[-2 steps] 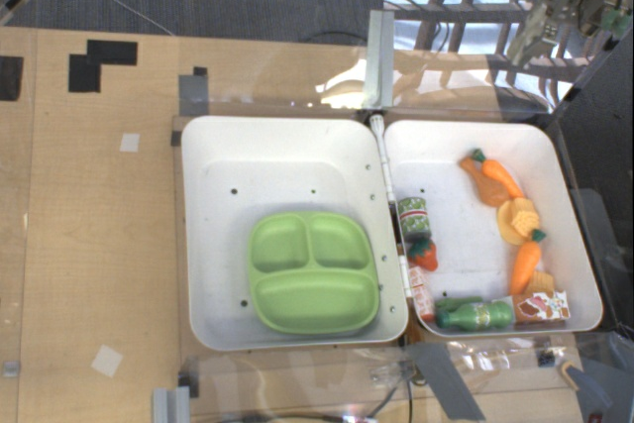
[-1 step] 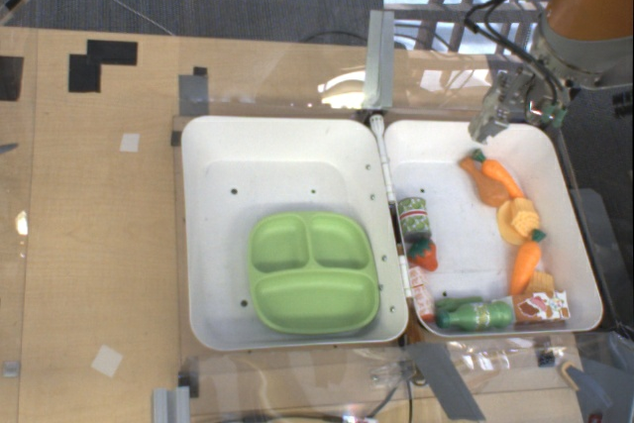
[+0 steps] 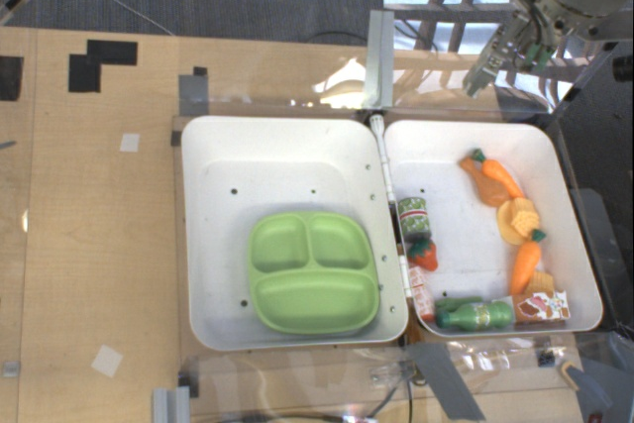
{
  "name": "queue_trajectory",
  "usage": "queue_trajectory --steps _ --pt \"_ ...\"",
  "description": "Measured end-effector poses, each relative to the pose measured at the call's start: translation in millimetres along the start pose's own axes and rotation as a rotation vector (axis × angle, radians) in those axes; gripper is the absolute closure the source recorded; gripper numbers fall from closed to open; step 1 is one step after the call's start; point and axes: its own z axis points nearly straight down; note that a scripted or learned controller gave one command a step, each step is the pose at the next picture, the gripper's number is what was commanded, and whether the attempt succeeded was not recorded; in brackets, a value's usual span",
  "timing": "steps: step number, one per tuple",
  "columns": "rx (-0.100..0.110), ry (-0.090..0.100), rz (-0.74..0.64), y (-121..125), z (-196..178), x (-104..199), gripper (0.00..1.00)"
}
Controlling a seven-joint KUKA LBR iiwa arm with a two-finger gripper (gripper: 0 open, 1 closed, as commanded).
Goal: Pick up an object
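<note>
Bottle (image 3: 475, 314): green, lying along the near wall of the right bin (image 3: 451, 154), a carton (image 3: 543, 307) touching its end; crowded, a poor first pick.
Carrots (image 3: 492, 177): near the far wall, more room around them; I judge these easiest.
Gripper (image 3: 492, 66): beyond the bin's far edge, holding nothing; open or closed, I cannot tell.
Approach: descend straight, straddle one carrot across its width.

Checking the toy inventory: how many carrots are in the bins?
2, both in the right bin: one carrot near the far right corner, the other carrot by the right wall, nearer the front.

Tray (image 3: 313, 272) in left bin (image 3: 208, 213)
</note>
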Motion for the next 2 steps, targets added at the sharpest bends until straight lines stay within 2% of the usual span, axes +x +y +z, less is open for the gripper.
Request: queue_trajectory --steps 1,2 --pt "0.007 0.014 0.063 10 100 57 1.0" --pt "0.001 0.002 0.152 53 36 25 1.0"
